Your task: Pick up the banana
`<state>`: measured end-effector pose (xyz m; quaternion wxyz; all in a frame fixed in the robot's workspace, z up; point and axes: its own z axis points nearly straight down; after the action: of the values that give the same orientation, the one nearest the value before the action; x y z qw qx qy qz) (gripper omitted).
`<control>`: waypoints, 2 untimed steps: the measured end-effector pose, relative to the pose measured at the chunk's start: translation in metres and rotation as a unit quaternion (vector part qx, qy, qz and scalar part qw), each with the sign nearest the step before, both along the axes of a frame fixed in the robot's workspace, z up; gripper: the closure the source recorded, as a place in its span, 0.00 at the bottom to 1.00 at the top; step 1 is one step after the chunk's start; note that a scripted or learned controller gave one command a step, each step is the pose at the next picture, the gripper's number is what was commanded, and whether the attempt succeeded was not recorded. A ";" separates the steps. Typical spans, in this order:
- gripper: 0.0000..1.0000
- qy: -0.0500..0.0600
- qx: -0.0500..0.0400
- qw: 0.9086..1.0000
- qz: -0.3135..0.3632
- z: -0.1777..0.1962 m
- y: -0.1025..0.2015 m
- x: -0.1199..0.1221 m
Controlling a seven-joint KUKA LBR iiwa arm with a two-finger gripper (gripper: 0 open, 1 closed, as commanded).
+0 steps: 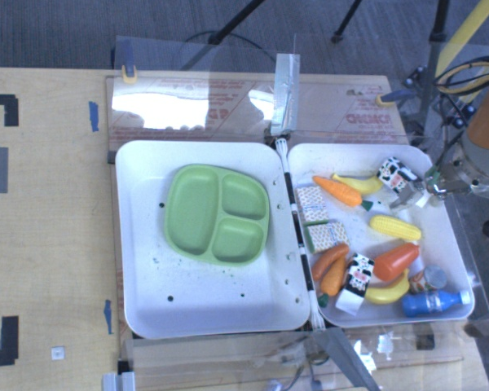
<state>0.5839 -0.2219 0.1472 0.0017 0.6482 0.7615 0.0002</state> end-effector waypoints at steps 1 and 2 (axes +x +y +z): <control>0.00 0.002 0.001 0.995 0.102 0.015 0.014 -0.040; 0.00 0.000 0.005 0.999 0.034 -0.041 0.006 0.021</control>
<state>0.6053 -0.2158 0.1064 -0.0016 0.6222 0.7829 0.0035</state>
